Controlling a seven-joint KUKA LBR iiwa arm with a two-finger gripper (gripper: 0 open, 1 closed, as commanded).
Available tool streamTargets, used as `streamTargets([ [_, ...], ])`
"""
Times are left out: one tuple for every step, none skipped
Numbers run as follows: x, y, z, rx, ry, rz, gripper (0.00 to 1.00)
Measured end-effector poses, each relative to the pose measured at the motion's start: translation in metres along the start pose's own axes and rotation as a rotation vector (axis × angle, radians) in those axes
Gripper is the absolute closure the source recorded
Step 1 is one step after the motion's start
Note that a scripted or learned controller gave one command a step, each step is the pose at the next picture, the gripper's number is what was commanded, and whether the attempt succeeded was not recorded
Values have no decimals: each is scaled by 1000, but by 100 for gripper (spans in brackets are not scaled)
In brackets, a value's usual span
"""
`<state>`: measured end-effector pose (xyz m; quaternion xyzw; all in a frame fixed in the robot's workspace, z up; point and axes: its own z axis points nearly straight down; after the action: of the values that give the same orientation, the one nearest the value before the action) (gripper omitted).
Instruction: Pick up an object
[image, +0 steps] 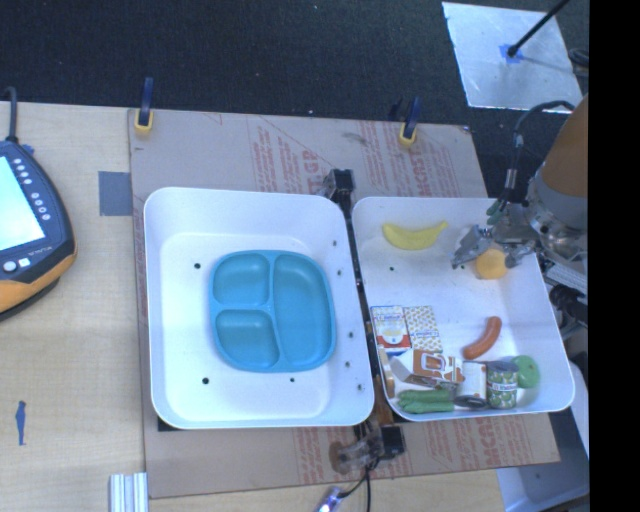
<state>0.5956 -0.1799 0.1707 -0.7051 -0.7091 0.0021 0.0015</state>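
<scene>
In the right bin, near its far right corner, lies a small yellow-orange round object. My gripper hangs just over it, open, with one finger to its left and the other to its right. The object rests on the bin floor between them, and I cannot tell whether they touch it. The grey wrist and orange band lead off to the right.
A yellow banana lies left of the gripper. Toward the front are a red sausage, printed cartons, a small can, a green round toy and a green pod. The left bin holds a blue divided plate.
</scene>
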Motion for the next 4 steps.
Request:
streamTargets([
  [9, 48, 80, 1, 1, 2, 0],
  [3, -10, 42, -1, -1, 0, 0],
  [-32, -46, 79, -1, 0, 0, 0],
  [-33, -45, 68, -2, -2, -5, 100],
])
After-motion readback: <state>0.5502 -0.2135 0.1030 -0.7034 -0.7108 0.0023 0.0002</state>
